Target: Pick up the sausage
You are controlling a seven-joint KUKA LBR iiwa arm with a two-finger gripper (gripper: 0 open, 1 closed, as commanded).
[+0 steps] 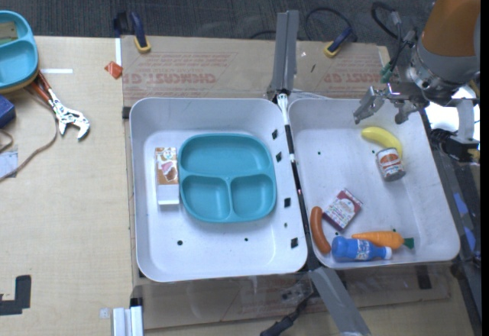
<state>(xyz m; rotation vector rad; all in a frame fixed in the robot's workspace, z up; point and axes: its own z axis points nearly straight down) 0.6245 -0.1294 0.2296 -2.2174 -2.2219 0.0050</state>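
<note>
The sausage (318, 229) is a small orange-red link lying along the near left side of the right bin (325, 145), just left of a blue bottle. My gripper (384, 106) hovers over the far right part of that bin, above the banana (381, 137) and well away from the sausage. Its fingers spread apart with nothing between them.
Right bin also holds a small can (390, 164), a red-and-white packet (341, 210), a blue bottle (360, 250) and a carrot (380, 237). Left bin (145, 174) holds a teal divided plate (226, 177) and a small box (166, 175). A wrench (67, 118) lies on the bench at left.
</note>
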